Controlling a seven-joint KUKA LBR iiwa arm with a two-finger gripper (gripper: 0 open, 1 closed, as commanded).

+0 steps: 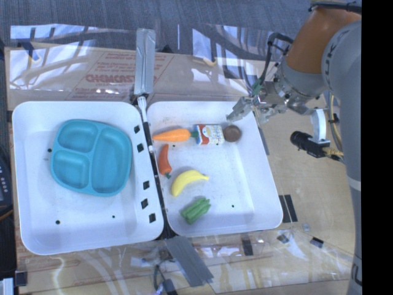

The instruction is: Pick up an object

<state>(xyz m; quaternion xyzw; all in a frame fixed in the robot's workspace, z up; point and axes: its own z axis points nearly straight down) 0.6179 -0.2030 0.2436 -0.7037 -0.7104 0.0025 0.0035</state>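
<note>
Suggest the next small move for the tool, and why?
Probably ease the tool down and slightly left onto the small bottle. The tool hangs over the right bin's upper right corner, just above the bottle's brown cap end, and that bottle is the nearest item; the carrot and banana lie farther off.

carrot (172, 136): orange, lying flat, upper left of right bin | bottle (210, 134): white with label, on its side, just right of carrot, upper centre | red pepper (164, 160): left side, below carrot | banana (188, 180): yellow, curved, bin centre | green pod (196, 209): lower centre, apart
</note>
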